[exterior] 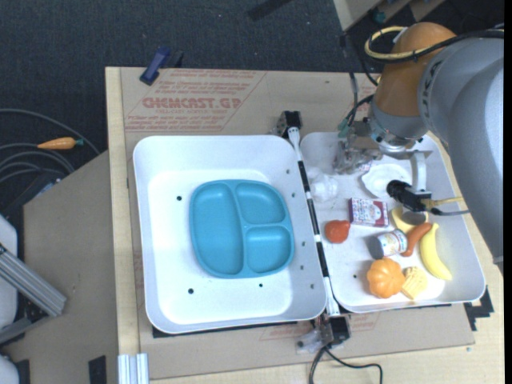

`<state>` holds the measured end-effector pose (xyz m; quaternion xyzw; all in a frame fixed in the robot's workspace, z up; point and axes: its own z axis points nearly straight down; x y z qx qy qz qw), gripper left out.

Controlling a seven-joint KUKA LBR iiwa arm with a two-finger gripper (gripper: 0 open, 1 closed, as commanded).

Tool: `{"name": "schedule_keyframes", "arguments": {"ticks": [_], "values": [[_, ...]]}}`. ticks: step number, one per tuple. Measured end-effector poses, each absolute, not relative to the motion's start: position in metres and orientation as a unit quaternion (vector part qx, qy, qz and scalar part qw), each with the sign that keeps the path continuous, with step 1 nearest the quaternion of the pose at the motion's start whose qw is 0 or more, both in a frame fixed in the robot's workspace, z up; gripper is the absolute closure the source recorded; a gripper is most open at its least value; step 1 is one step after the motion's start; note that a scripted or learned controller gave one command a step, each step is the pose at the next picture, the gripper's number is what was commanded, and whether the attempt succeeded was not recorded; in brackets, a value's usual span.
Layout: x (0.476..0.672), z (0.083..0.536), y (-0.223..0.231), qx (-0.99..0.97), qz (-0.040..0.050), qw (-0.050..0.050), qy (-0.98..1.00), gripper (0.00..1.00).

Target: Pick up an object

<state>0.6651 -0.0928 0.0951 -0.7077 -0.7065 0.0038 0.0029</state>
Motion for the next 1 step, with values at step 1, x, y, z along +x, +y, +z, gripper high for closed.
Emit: {"name": "schedule_keyframes", "arguments": {"ticks": [1], "values": [[0.665, 0.0948, -0.0928, -0.708, 0.0039, 0.003, -0.707, 0.0]]}}
